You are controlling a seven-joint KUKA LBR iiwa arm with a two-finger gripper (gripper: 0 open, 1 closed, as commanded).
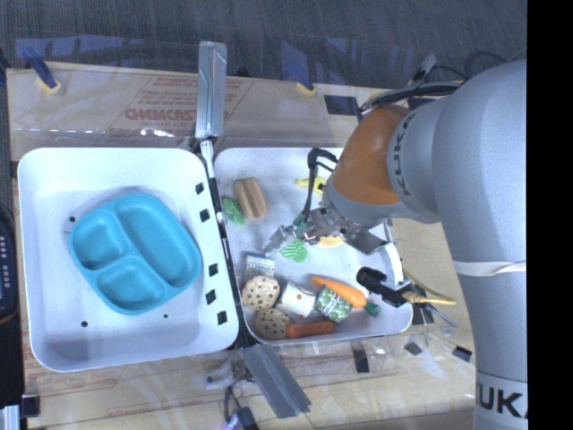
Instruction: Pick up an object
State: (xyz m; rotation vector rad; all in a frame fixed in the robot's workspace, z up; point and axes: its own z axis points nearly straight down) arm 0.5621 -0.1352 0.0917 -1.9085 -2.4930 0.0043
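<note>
A blue tray (pixel 134 252) is lying in the left bin (pixel 54 177). Right of the tray, the gripper (pixel 288 236) is hanging with fingers spread, grasping nothing, touching a green object (pixel 295 252); a carrot (pixel 340 291) is lying farther right.

Bright, even light; small items perhaps slightly blurred

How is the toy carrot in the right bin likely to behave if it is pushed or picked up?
The carrot looks like smooth plastic, so it is probably stiff, light and a little slippery. Its rounded, tapered body would likely roll or swing round when pushed. It lies against a green and white ball, so a push may also shift that.
</note>
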